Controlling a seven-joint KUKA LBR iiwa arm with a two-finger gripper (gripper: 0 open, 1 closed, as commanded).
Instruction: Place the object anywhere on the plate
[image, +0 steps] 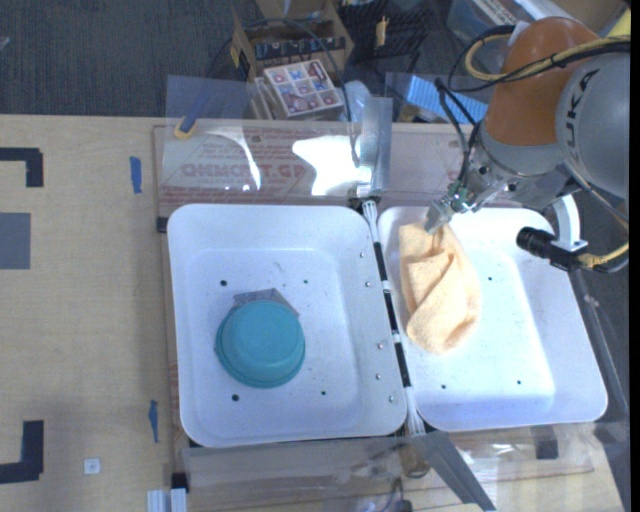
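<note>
- Your claw (441, 216) sits over the far left corner of the right bin (560, 385), reaching down from the grey arm (600, 110) with its orange band (530, 80) at the upper right.
- You can see the claw tip touching the top end of the yellow cloth (438, 290); the cloth's upper corner seems drawn up to the tip, which suggests a pinch on the fabric, but the fingers are too small and blurred for you to make out, so you cannot tell whether the claw is clenched or released.
- The cloth stretches from the claw tip toward you, lying crumpled along the left side of the right bin, just beside the divider between the two bins.
- Look left of the claw and nearer to you: the teal plate (261, 343), which looks like an upturned dish, rests in the left bin (200, 250), well apart from the claw and from the cloth.
- Just beyond the plate, on its far edge, a small grey scrap (262, 297) lies on the bin floor.
- The cloth is not on the plate; the bin divider lies between them.
- To the right of the claw, a black cylindrical fitting (545, 245) sticks out over the right bin.
</note>
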